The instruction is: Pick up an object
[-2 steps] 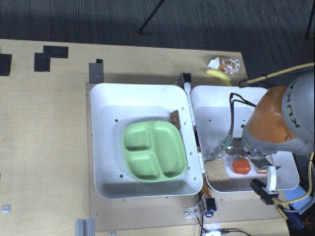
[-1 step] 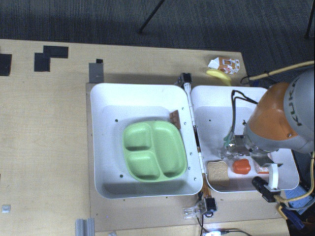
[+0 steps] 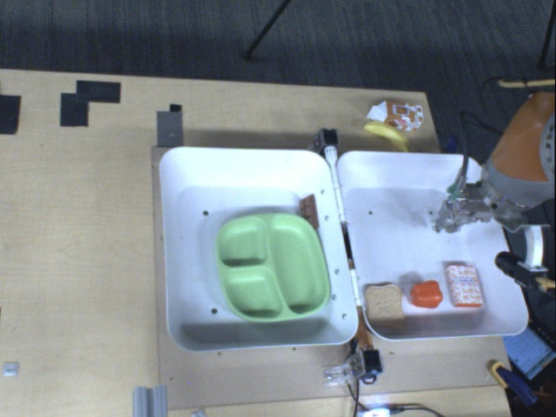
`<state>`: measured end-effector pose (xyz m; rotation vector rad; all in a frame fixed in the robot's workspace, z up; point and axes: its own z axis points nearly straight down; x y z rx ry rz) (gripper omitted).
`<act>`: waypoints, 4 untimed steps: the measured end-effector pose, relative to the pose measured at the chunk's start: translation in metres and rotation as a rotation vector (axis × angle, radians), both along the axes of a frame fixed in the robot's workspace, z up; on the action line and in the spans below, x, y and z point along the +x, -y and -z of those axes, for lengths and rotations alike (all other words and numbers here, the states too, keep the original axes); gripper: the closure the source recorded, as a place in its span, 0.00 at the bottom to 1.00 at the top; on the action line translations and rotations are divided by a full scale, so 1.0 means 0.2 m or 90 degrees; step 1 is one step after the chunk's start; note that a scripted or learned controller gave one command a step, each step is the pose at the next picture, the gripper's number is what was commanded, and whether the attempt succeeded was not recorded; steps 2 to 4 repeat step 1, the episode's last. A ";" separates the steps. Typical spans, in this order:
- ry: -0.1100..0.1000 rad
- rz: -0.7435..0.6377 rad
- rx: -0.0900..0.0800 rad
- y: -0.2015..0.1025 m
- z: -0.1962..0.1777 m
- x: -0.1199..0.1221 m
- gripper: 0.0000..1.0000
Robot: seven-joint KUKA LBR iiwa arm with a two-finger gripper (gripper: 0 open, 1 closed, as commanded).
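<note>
Gripper (image 3: 453, 213) over bare floor of right bin (image 3: 391, 233), finger state unclear; orange block (image 3: 426, 294) and carton (image 3: 464, 285) lie nearer; straight descent risks empty grasp.

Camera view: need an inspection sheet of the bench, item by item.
Surface: light wood bench bearing a left bin and a right bin, side by side.
Job's things: right bin holds a slice of bread, an orange-red item and a small carton, in a row at its near edge.
Clutter: green divided plate in the left bin; banana and a printed packet on the bench beyond the right bin.
Grippers: end effector over the right bin's far right part, nothing seen in it.
Cables: wires at the bench's near edge.
Surroundings: dark carpet.
</note>
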<state>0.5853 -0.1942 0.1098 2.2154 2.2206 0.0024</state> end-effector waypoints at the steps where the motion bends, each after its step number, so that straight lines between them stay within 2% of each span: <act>1: -0.001 -0.003 0.002 -0.41 -0.03 0.37 1.00; 4: -0.001 -0.003 0.002 -0.41 -0.03 0.37 1.00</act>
